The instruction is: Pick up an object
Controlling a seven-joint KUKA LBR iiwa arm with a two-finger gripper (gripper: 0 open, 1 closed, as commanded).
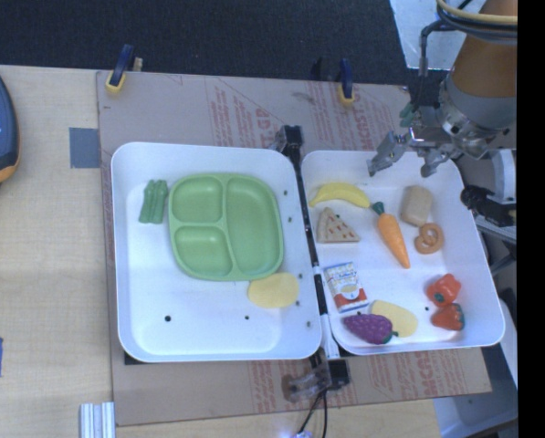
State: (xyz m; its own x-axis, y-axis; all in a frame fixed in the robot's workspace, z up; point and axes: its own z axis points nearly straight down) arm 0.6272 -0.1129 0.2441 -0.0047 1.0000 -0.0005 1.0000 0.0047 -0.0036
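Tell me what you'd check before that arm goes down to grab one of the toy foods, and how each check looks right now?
1. Fingers spread for a grab: ok, the gripper is open, nothing between its fingers.
2. Gripper above a bin: ok, it hangs over the far edge of the right bin.
3. A target close by: ok, the banana and beige block lie just below it.
4. Room around the target: not ok for the block, which sits close to the pretzel and carrot.
5. Height above the bin floor: cannot tell from this slant.
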